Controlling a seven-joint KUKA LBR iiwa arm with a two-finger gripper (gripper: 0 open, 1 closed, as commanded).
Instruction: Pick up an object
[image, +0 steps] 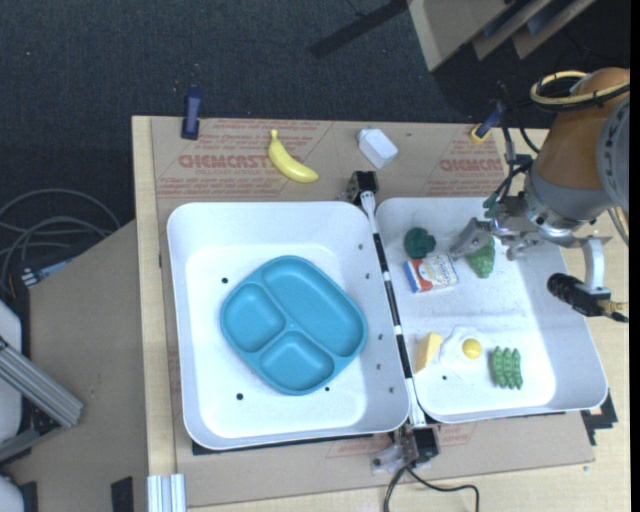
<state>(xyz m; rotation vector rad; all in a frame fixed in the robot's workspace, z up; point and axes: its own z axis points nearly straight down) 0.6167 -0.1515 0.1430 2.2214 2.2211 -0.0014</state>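
The end effector (488, 240) hangs low over the back of the right bin (575, 385), its two fingers spread moderately wide and holding nothing. A small light-green toy (484, 262) lies right beneath the fingertips and looks like the target. Just to its left sit a dark green toy (419, 242) and a red-and-white packet (433, 273), both close enough to be nudged. Nearer the front of this bin lie a yellow wedge (428, 350), a fried egg (468, 350) and a green bumpy piece (506, 367), well apart from the fingers. The left bin (200, 400) holds a blue divided plate (291, 324); a banana (289, 160) rests on the tabletop (250, 140) behind it. To do this well, the fingers should straddle the light-green toy squarely, descend until the tips nearly reach the bin floor, then close before lifting straight up, keeping clear of the packet.
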